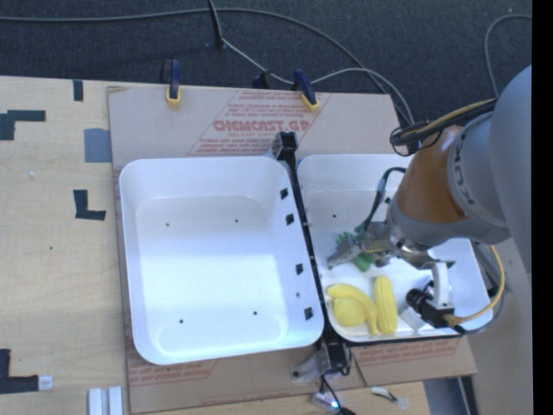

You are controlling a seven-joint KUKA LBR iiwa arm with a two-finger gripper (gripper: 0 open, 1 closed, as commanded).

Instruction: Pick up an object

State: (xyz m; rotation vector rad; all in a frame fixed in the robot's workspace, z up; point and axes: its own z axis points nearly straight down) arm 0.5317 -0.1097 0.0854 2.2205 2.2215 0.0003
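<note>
Small green and grey object (347, 245) under gripper (367, 247), right white bin (346, 180). Grey orange-banded arm (449, 184) reaching from three o'clock, bent downward. Finger state: cannot tell. Yellow items (363, 305) at six o'clock.

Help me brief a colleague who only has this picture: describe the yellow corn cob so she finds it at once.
Start at the right-hand white bin, where the grey arm reaches in. Near its front edge lie two yellow things side by side. The corn cob is the right one, long, narrow and ribbed, while its left neighbour, the yellow lump, is smooth and rounder.
</note>
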